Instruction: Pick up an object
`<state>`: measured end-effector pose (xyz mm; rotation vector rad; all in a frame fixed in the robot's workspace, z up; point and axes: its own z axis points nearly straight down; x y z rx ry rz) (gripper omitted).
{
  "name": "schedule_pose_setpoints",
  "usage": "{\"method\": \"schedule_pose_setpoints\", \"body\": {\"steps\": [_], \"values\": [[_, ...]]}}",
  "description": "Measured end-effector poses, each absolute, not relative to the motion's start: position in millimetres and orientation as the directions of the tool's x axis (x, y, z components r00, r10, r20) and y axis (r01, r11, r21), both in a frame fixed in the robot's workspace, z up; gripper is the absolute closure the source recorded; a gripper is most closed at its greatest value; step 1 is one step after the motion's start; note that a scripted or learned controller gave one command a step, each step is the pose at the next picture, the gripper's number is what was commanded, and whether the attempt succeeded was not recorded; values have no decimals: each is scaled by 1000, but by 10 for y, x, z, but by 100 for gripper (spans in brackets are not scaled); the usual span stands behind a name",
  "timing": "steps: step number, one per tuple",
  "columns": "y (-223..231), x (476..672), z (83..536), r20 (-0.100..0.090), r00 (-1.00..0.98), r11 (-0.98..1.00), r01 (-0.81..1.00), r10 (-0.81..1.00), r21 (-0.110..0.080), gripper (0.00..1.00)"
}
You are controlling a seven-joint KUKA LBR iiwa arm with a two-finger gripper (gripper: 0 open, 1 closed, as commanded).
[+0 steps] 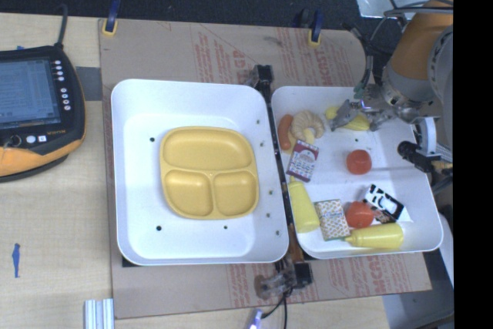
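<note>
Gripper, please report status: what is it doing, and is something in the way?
Gripper low over right bin, far end. Yellow item at fingertips, grasp unconfirmed. Croissant close beside.

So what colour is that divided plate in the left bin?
Yellow: the divided plate shows plainly in the camera view.

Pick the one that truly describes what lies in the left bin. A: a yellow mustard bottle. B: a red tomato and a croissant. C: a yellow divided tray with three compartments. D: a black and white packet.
C: the yellow divided tray sits in the middle of the left bin, while the small food items lie in the right bin.
</note>
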<state>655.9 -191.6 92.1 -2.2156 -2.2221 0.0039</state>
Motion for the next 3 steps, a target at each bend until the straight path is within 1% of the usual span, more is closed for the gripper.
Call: {"method": "schedule_pose_setpoints", "body": {"steps": [1, 2, 3], "values": [[-1641, 5693, 1029, 0, -4, 4, 1000, 1000, -5, 0], [-1650, 5692, 1131, -1, -7, 7, 1000, 1000, -6, 100], [-1183, 6089, 1859, 1, -4, 4, 1000, 1000, -1, 100]]}}
